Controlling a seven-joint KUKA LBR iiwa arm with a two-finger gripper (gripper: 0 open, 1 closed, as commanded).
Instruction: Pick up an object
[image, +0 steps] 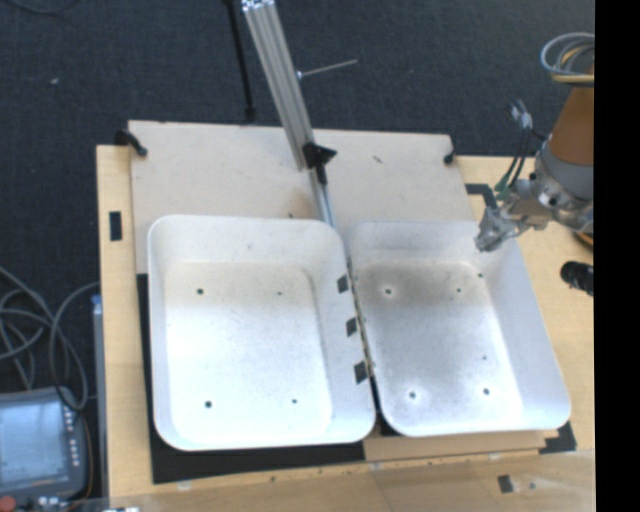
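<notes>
Starting on the bench (115, 300), with a pale board (230, 165) laid across it and two white bins side by side on top. Left bin (160, 240) nearer the cables (40, 310) and the screen (35, 445) at the bottom-left corner. Right bin (540, 340) pressed up against it, rims touching, with three small black clips (352, 327) down the seam. Black mat (250, 460) peeking out under the left bin's near edge.

Looking up top: a metal rail (280, 70) slanting down from the upper edge, ending at a black clamp (318, 155) on the board, then running on as a thin rod to the gap between the bins. Well apart from the arm, so nothing blocking there. Dark floor (100, 60) all round the bench.

Over to the right now: grey arm coming in, orange band (572, 125) showing above the wrist, cables looped beside it. Claw (492, 232) hanging right at the far right corner of the right bin, just over the rim, tilted inward. Too small and blurred to call how far open. Nothing seen in its grasp.

As for the object: cannot tell where. Spotting just a grey smudge (430, 290) on the right bin's floor, below and left of the claw, plus a few tiny dark dots on both floors.
</notes>
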